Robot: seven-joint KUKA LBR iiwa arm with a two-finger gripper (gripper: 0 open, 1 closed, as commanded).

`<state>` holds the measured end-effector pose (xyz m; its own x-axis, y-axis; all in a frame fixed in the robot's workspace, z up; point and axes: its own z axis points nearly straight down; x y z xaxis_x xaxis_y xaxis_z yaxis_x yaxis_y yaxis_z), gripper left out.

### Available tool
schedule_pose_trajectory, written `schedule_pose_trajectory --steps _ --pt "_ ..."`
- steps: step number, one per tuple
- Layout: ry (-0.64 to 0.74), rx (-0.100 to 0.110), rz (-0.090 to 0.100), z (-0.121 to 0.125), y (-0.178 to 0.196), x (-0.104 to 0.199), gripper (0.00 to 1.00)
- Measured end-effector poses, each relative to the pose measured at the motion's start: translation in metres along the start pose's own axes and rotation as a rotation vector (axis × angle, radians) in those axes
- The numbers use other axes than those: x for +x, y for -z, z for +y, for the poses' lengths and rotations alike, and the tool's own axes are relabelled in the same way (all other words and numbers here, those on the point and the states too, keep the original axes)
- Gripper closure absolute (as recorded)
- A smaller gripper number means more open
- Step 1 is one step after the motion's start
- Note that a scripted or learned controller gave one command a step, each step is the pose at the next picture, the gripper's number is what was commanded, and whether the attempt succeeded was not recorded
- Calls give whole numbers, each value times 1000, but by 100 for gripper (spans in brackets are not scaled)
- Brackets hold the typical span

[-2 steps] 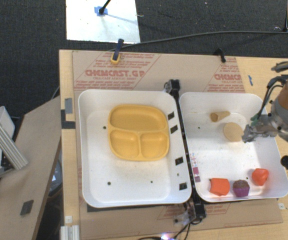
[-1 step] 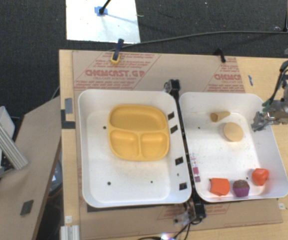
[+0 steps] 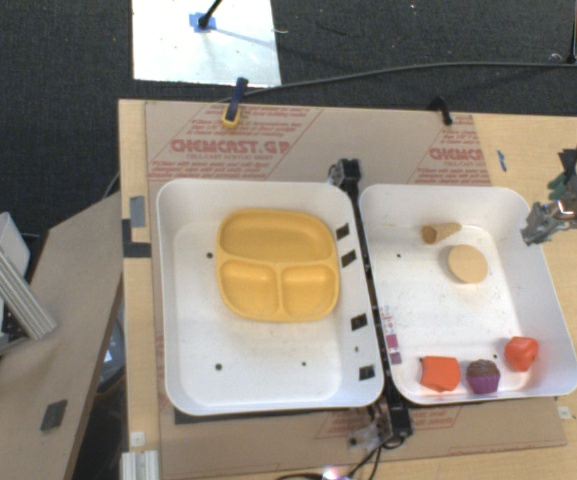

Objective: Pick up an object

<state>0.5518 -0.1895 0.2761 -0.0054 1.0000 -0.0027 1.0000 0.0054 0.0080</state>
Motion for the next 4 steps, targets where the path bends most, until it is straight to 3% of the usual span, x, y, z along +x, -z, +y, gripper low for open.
schedule_pose_trajectory --steps 2,4 --pt "4 5 3 20 -9 109 100" --pt "4 7 4 35 -41 218 100"
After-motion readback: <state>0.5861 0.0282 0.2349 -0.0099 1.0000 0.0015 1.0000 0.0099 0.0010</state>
